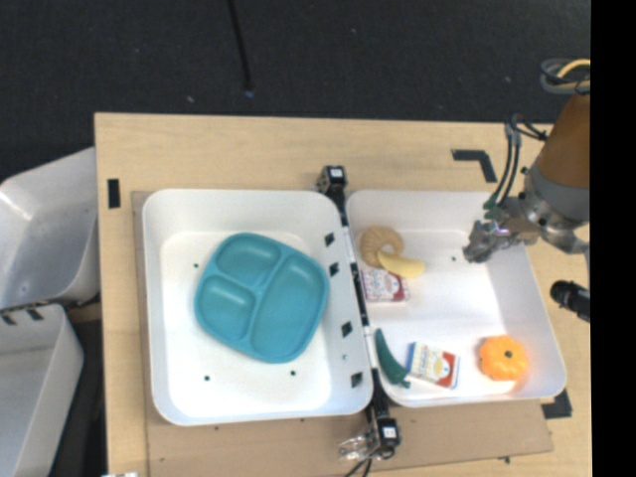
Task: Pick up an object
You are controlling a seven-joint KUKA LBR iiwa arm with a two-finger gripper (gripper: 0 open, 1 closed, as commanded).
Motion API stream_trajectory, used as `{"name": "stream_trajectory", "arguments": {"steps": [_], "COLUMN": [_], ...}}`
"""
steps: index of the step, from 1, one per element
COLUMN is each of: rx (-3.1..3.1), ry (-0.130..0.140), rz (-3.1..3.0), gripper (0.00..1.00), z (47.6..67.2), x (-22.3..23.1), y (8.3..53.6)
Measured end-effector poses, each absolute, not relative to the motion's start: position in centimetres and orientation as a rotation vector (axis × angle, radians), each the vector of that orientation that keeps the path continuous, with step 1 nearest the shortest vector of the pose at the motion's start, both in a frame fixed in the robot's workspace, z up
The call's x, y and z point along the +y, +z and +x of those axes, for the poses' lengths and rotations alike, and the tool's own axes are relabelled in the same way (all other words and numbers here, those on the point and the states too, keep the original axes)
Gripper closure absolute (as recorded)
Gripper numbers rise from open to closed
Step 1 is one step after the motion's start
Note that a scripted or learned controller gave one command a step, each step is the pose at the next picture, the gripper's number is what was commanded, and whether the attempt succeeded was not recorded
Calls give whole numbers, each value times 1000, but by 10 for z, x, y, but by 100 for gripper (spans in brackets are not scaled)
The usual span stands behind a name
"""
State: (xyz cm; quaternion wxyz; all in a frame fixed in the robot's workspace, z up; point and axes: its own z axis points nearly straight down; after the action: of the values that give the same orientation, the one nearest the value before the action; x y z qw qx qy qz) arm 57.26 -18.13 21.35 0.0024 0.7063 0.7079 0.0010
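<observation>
Camera view from above, at a slant: wooden bench [298, 142] w/ two shallow white bins side by side. Left bin [164, 366] holds a teal divided plate [261, 296], lying flat near its middle. Right bin [527, 296] holds several small objects. Near its top-left sits a tan ring-shaped item [379, 240] touching a yellow banana-like piece [401, 262]; just below them lies a small pink-and-white packet [382, 285]. Along the front edge: a dark green curved item [390, 359] at left, a red-and-white carton [433, 366] just beside it, and an orange pumpkin-like toy [503, 358] toward the front-right corner.

Grey arm w/ orange band [568, 147] reaches in from the right. Gripper [481, 240] sits over the right bin's upper-right area, apart from all objects, nothing between its tips. Whether its claw is apart or together can't be told; too small & blurred.
</observation>
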Motion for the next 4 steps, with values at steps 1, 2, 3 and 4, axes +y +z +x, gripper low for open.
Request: {"name": "stream_trajectory", "arguments": {"steps": [1, 2, 3, 4], "rx": [2227, 2229, 2228, 2229], "ry": [1, 1, 4, 0], "rz": [2215, 2215, 2213, 2216], "gripper": [100, 100, 100, 100], "z": [580, 588, 589, 590], "x": [-131, -81, -32, 18], "y": [209, 207, 224, 218]}}
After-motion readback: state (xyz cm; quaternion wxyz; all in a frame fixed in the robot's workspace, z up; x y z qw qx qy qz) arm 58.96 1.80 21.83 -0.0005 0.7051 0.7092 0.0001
